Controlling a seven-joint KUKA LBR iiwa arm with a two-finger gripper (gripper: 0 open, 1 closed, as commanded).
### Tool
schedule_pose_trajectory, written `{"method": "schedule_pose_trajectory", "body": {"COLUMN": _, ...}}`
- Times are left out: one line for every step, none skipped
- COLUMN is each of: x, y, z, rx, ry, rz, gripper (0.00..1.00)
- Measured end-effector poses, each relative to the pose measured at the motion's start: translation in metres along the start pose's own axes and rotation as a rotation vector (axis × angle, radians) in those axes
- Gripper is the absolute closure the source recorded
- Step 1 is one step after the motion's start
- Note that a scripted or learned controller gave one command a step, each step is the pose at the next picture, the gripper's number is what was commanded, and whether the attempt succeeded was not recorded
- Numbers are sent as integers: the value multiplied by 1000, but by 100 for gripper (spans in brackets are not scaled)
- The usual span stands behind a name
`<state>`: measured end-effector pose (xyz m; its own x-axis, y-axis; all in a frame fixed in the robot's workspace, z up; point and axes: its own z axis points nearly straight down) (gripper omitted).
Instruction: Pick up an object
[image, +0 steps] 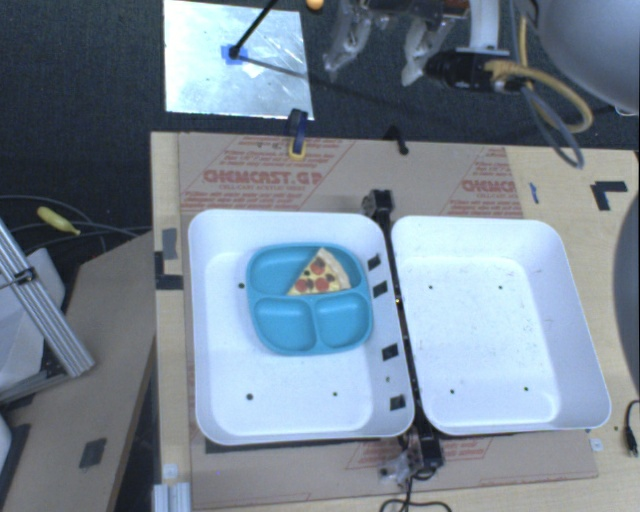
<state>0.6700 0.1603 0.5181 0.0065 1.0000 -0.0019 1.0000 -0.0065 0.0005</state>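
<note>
The hand (384, 52) hangs at the far edge of the scene, above the dark floor beyond the desk (250, 170), its two pale fingers (345, 50) spread apart with nothing between them. The slice of toy pizza (322, 272) lies nearer and a little to the left of it, in the far compartment of the blue divided plate (305, 325), which sits in the left bin (215, 300). The slice's point aims far, its crust toward the plate's dividers. Reaching it likely calls for travel toward the near side, slightly leftward, then a descent.
</note>
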Motion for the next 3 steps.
{"method": "schedule_pose_trajectory", "body": {"x": -69, "y": -1, "z": 36, "rx": 2, "ry": 0, "rz": 0, "gripper": 0}}
{"method": "schedule_pose_trajectory", "body": {"x": -120, "y": -1, "z": 76, "rx": 2, "ry": 1, "rz": -3, "gripper": 0}}
{"method": "schedule_pose_trajectory", "body": {"x": -188, "y": -1, "z": 108, "rx": 1, "ry": 0, "rz": -1, "gripper": 0}}
